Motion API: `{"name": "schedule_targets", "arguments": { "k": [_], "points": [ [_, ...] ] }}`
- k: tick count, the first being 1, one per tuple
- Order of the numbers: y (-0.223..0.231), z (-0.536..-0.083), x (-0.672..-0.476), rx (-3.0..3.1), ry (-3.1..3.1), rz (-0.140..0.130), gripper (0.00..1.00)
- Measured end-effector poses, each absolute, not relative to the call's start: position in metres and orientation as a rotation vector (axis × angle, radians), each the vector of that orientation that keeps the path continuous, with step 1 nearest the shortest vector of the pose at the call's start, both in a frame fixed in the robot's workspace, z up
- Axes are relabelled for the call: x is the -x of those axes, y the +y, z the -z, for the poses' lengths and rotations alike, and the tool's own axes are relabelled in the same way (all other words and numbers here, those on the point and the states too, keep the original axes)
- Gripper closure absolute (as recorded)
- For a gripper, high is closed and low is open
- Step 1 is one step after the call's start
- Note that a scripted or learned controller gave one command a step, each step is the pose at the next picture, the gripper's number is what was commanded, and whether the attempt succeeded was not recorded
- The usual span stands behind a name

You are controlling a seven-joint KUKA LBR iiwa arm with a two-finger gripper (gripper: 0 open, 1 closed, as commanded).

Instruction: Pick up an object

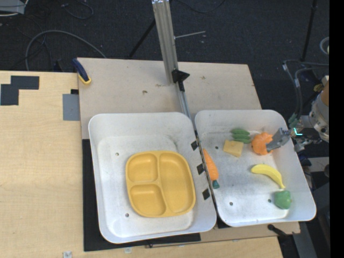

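The right bin (252, 211) holds several toy foods. An orange piece (260, 143) lies near its far right wall, with a green vegetable (240, 135) and a pale yellow block (233, 148) to its left. A yellow banana (267, 173) and a round green piece (282, 199) lie nearer the front. An orange carrot (210, 166) rests along the bin's left wall. My gripper (278, 139) reaches in over the right rim, low and right against the orange piece's right side. The view shows nothing lifted.
The left bin (107, 144) holds a yellow divided plate (160, 183). A metal post (165, 42) rises behind the seam between the bins. Wooden tabletop lies to the left; cables and dark floor lie behind.
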State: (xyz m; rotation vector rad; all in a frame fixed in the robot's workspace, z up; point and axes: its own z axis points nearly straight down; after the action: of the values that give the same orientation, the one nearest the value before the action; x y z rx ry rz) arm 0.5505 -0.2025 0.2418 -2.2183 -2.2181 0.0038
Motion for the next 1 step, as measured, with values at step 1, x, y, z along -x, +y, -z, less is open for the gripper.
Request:
{"name": "schedule_targets", "arguments": {
  "k": [1],
  "points": [
    [-0.2026, -0.2427, -0.551, 2.219, -2.22, -0.002, 0.0]
  ]
}}
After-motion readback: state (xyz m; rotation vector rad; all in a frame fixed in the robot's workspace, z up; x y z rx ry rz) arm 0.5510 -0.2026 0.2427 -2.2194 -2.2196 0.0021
